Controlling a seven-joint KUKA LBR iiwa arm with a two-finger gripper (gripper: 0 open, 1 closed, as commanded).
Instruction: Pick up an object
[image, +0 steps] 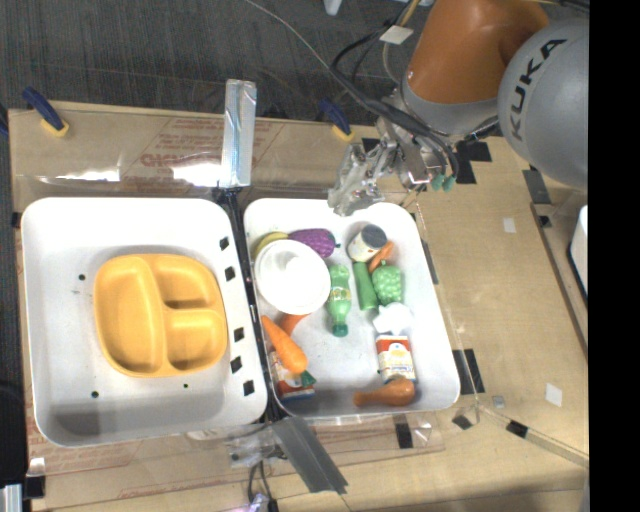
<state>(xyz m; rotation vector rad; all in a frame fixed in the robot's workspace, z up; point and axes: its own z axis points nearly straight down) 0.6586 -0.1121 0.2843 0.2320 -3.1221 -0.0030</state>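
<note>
The right bin (435, 300) holds several toy foods: a white bowl (290, 275), a purple grape bunch (313, 241), a green bottle (340, 300), a small can (366, 240), a knobbly green piece (388, 285), a carrot (285, 345), a white bottle with a red label (394, 350) and a brown piece (388, 394). My gripper (350, 190) hangs over the bin's far rim, just behind the grapes and the can. It is open, with nothing between its fingers.
The left bin (40, 300) holds a yellow divided tray (160, 310). A silver strip (238, 130) stands behind the gap between the bins. The arm's orange band (465, 50) and cables hang over the bench's far right.
</note>
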